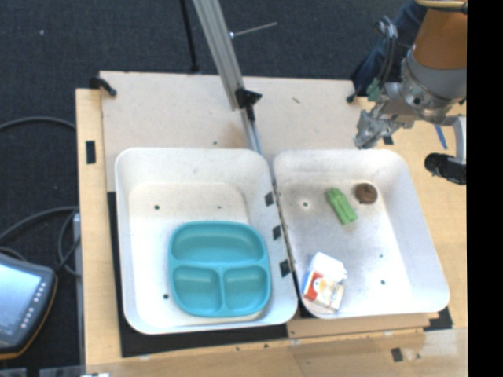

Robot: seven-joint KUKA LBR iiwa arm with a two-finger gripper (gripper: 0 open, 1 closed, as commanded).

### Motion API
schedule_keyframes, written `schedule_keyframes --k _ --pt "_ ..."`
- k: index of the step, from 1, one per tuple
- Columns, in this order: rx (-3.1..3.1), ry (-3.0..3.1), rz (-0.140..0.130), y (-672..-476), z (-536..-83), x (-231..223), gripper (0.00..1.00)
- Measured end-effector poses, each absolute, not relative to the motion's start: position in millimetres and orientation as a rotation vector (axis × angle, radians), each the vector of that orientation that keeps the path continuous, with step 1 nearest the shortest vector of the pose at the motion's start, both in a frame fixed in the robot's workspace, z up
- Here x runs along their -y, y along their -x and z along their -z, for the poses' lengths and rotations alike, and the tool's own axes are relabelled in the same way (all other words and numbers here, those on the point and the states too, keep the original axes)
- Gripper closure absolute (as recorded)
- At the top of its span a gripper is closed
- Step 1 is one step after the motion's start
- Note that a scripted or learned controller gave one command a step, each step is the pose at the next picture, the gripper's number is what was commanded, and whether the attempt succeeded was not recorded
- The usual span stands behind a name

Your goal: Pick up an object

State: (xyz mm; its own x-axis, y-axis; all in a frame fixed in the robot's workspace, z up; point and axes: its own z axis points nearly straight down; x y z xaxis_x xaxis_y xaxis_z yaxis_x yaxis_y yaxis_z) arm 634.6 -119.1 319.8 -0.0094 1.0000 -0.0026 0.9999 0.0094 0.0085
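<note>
In the right bin (pixel 409 234) lie a green oblong object (pixel 341 206), a small brown round object (pixel 365 193) beside it, and a white, red and orange packet (pixel 324 285) at the near left corner. My gripper (pixel 371 132) hangs above the bin's far rim, up and to the right of the brown object, apart from everything. Nothing shows between its fingers.
The left bin (pixel 141 187) holds a teal divided plate (pixel 220 269). A slanted metal pole (pixel 224 49) rises from behind the two bins. A dark device (pixel 20 301) sits at the lower left, off the bench.
</note>
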Motion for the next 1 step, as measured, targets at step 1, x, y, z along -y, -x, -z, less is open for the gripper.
schedule_keyframes --k 1 --pt "-2.228 -2.200 -0.008 -635.3 -330.3 119.5 1.00"
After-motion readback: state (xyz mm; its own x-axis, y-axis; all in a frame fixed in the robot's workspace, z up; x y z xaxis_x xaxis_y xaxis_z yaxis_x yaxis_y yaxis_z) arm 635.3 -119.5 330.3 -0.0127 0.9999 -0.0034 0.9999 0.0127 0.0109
